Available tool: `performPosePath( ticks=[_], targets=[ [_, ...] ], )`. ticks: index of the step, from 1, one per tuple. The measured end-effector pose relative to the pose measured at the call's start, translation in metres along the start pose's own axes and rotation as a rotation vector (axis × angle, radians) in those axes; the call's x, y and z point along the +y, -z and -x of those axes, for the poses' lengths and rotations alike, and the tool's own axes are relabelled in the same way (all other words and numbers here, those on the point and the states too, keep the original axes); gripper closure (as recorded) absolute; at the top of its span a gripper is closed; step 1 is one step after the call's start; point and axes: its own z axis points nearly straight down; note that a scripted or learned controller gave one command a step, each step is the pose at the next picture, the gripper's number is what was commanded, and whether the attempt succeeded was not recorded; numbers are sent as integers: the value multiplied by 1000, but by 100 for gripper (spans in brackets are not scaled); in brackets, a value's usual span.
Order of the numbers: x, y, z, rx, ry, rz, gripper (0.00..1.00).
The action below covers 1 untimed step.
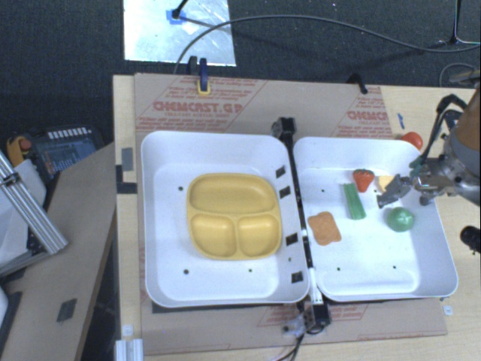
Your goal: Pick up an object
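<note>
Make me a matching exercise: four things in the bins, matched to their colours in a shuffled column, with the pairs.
Things:
1. divided plate in the left bin
2. stick
3. flat piece near the divider
4. ball near the gripper

Colours:
A. orange
B. yellow
C. green, round
D. green, long

Pairs: 1-B, 2-D, 3-A, 4-C

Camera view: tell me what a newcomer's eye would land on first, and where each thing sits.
The yellow divided tray stands out most, lying in the middle of the left bin. Next comes the cluster of small toys in the right bin: a green stick beside a red strawberry-like piece, an orange slab nearer the divider, and a green ball. The gripper reaches in from the right, just above that ball.
</note>
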Motion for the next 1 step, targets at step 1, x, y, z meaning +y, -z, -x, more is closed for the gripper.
performPosePath(
  ticks=[1],
  targets=[
    [2, 4, 0, -2, 2, 9, 0]
  ],
)
